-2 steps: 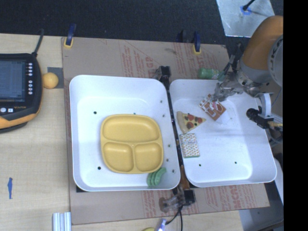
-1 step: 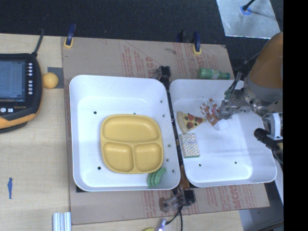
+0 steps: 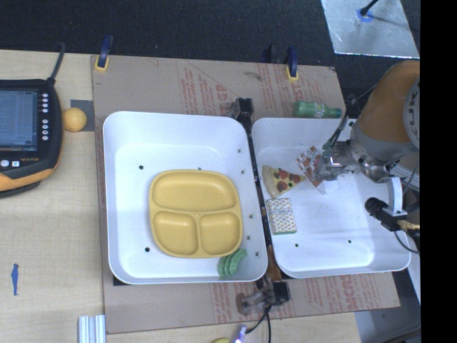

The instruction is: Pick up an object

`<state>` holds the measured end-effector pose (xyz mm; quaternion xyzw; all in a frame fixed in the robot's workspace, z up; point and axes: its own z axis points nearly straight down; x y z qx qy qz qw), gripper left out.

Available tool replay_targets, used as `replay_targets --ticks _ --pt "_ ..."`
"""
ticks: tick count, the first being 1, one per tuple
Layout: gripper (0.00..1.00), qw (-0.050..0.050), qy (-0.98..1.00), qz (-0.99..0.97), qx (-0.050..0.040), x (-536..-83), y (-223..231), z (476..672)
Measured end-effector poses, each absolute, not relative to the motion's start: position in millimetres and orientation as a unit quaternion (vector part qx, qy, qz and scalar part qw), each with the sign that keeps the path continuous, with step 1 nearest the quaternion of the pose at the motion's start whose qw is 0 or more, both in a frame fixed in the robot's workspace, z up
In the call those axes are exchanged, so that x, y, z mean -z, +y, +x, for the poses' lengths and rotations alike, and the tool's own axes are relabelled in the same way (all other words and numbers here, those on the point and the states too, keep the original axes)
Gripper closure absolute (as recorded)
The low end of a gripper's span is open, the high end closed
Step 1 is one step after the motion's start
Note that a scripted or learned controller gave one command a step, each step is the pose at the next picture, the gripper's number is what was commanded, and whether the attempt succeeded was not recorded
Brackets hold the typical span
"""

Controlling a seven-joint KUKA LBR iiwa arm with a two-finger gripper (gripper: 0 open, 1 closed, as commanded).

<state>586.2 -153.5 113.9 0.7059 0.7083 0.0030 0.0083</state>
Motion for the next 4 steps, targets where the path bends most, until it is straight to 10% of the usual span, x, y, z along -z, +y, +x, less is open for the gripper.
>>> replay_targets --ticks 1,2,3,4 --pt "1.00 -0.001 0.708 0.707 0.0011 -128 -213 522.9" --pt "1.00 -0.001 0.709 0.705 0.0007 -115 -104 646.1" --pt "1.00 -0.001 0.708 0.706 0.0006 -185 -113 602.8" --pt "1.00 -0.001 0.709 0.705 0.0019 -151 -109 579.2"
